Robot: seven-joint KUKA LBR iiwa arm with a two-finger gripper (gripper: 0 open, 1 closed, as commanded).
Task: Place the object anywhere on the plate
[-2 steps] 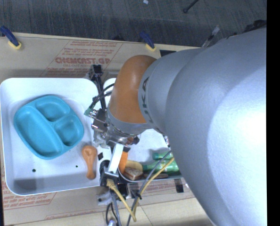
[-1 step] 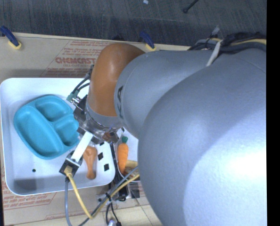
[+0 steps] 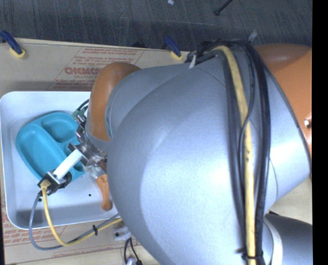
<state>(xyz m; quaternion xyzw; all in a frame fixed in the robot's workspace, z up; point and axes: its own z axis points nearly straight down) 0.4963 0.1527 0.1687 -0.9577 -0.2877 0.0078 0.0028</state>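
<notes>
A blue plate with compartments (image 3: 42, 139) lies in the left white bin (image 3: 12, 148). An orange object (image 3: 104, 192), slim and elongated, shows just below the wrist near the bin's floor, right of the plate. My gripper (image 3: 86, 158) hangs at the plate's right edge, mostly hidden under the arm's grey body (image 3: 197, 159). A white sensor block with a black tip (image 3: 59, 175) juts from the wrist over the plate's lower right rim. I cannot tell whether the orange object is between the fingers.
A yellow and a grey cable (image 3: 48, 225) loop from the wrist across the bin's front part. Cardboard (image 3: 70, 65) with blue clamps (image 3: 12, 43) lies behind the bin. The arm covers the right side of the bench.
</notes>
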